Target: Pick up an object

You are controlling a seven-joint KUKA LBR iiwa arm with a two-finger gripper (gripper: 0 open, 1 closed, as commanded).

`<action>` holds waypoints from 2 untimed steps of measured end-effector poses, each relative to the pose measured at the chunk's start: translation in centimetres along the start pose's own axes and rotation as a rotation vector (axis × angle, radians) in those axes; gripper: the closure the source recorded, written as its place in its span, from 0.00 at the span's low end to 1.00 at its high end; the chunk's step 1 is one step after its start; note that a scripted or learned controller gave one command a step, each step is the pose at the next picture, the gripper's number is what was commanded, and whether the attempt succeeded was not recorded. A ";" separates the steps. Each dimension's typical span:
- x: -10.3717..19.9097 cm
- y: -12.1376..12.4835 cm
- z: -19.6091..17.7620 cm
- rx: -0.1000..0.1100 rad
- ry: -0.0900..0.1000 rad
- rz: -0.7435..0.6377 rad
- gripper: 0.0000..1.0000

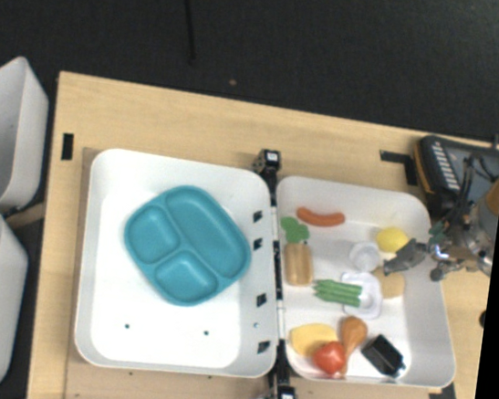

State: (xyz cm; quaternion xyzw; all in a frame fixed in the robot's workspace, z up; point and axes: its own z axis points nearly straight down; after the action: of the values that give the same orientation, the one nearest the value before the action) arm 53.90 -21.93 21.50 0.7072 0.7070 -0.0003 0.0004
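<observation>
The end effector (pixel 421 255) hung over the right bin (pixel 427 343), beside the lemon (pixel 392 239); its arm was cut off at the edge, and its grip state was unclear.

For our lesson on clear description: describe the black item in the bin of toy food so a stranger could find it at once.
Look at the right bin, the one full of toy food. Go to its near right corner, beside the drumstick and tomato. The black block lies there, the one dark, boxy thing among bright rounded foods.
</observation>
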 end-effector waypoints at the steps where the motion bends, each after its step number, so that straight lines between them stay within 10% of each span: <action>1: -0.1 0.1 6.3 0.004 0.000 0.000 0.00; 2: -0.2 0.3 11.1 -0.004 0.001 0.003 0.00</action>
State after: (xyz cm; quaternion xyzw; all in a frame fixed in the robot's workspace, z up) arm 54.21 -22.15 10.36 0.7081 0.7061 0.0018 0.0014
